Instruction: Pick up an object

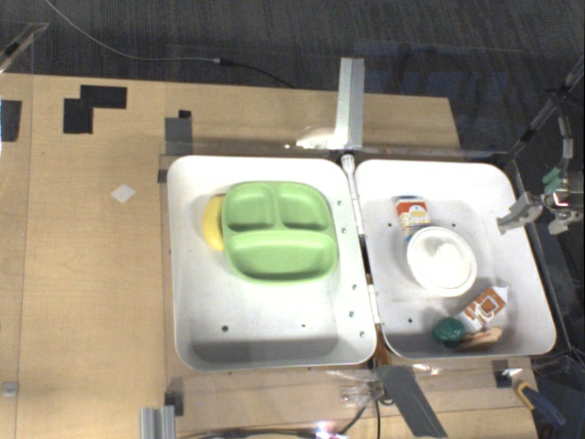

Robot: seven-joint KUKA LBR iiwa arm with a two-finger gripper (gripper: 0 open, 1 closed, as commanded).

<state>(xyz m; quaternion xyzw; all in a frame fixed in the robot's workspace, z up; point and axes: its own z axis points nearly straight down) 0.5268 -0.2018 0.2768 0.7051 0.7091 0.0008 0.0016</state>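
Green moulded plastic tray with three compartments (277, 230) lies in the left white bin (196, 337): light and stiff, probably best pinched at its rim. In the right white bin (521, 337) a round white bowl (441, 258) looks smooth and slippery; a small orange-and-white carton (412, 213) looks easier. The hand (526, 211) hovers at that bin's right edge; whether it is open, I cannot tell.

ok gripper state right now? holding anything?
Gripper: at the right bin's right edge, too small and blurred to tell open or closed; nothing visible between its fingers.
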